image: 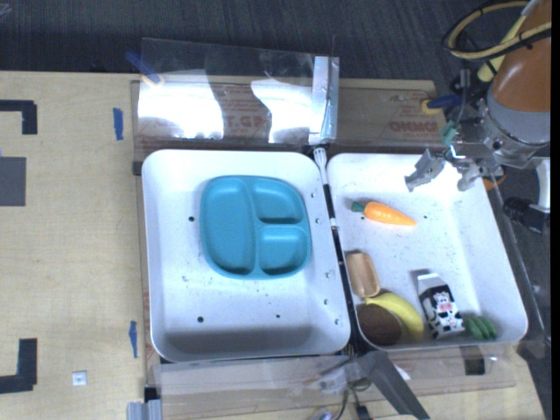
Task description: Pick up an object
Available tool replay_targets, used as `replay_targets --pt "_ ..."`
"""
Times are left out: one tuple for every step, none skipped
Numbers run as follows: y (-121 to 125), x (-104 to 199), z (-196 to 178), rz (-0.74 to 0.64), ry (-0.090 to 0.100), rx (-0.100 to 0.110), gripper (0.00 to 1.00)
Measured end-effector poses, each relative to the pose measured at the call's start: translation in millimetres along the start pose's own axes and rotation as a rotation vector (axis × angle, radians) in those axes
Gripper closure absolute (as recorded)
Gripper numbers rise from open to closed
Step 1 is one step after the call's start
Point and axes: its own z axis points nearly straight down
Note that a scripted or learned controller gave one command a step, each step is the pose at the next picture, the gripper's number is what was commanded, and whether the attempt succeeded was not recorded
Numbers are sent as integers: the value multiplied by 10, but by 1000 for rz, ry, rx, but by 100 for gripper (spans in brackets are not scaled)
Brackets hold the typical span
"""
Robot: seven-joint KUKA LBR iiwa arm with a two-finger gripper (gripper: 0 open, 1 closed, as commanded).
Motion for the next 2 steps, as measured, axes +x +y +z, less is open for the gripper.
replay_targets --pt "190 81 1321 65 1 14 0" --pt "193 161 1622 25 -8 -23 0"
